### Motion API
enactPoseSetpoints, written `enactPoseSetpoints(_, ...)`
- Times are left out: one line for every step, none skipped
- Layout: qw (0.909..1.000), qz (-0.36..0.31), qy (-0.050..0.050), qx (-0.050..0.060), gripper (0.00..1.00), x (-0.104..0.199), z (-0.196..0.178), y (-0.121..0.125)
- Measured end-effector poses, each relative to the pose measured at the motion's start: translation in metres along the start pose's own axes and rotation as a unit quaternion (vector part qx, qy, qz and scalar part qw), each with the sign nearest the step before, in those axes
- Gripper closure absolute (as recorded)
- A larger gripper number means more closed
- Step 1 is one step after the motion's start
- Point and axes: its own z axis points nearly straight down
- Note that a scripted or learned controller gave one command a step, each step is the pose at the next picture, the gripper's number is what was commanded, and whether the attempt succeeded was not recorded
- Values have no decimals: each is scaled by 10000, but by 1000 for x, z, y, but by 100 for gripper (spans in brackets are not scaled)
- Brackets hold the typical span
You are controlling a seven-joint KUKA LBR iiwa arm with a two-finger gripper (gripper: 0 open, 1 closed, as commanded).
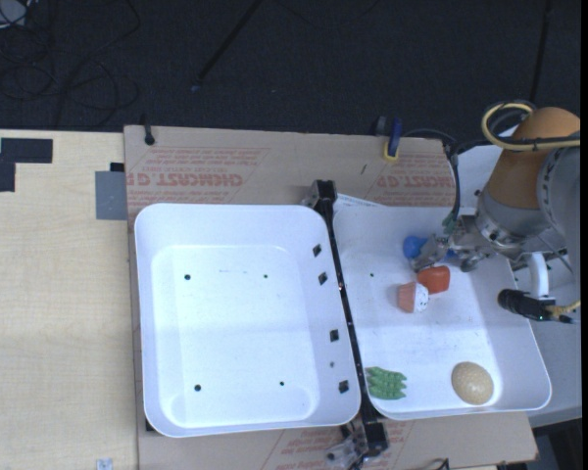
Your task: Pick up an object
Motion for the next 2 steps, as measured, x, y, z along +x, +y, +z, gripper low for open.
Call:
enactPoseSetpoints(10000,16,-3,-38,100,0,-12,1)
enactPoseSetpoints(10000,14,-4,-37,0,0,-12,1)
